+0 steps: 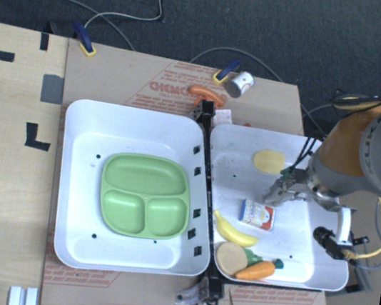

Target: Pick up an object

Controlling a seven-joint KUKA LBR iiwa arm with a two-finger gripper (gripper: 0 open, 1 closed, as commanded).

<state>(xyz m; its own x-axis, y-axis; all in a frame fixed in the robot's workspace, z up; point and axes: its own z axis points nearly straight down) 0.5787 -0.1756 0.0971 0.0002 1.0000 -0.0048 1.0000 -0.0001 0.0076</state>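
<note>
Reaching in from the right, the arm (353, 150) lowers its gripper (278, 192) into the right bin (301, 272), just above and to the right of a small carton (257, 214); whether it is released or clenched cannot be told. A yellow disc (269, 161) lies farther back. Near the front lie a banana (233, 230), a tan round piece (231, 258) and a carrot (256, 269). The left bin (85, 131) holds a green divided plate (145, 196).
</note>
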